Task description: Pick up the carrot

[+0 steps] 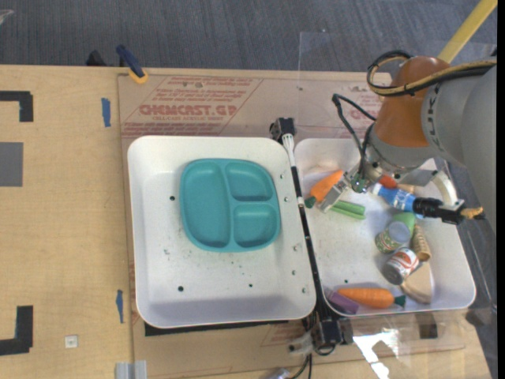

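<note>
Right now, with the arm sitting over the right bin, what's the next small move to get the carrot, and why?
Probably ease the gripper a little further toward the bin divider, onto the upper carrot. The gripper hangs just beside that carrot's inner end at the top of the right bin, while the other carrot lies far off at the bin's near edge. A green piece sits close below, so the approach should stay tight.

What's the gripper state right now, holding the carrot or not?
Gripper: open or shut cannot be told; low in the right bin, beside an orange piece. The carrot lies apart, at the bin's near edge.
</note>
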Controlling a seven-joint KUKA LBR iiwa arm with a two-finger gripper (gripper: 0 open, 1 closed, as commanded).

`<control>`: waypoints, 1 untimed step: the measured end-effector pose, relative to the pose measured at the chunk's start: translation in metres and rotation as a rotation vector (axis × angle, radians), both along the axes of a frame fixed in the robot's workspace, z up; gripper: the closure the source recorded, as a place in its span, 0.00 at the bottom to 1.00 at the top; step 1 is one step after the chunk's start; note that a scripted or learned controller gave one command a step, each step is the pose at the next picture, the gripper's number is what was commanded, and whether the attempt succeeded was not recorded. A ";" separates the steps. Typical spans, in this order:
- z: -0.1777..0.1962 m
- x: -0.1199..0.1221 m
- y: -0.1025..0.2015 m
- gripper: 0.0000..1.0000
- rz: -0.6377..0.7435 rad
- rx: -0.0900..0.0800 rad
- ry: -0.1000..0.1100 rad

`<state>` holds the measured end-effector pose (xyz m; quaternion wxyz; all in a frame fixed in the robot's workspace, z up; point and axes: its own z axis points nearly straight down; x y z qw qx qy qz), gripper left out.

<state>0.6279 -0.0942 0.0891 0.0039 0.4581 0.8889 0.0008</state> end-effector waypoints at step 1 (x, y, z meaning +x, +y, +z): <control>0.000 0.000 0.000 0.00 0.000 0.000 0.000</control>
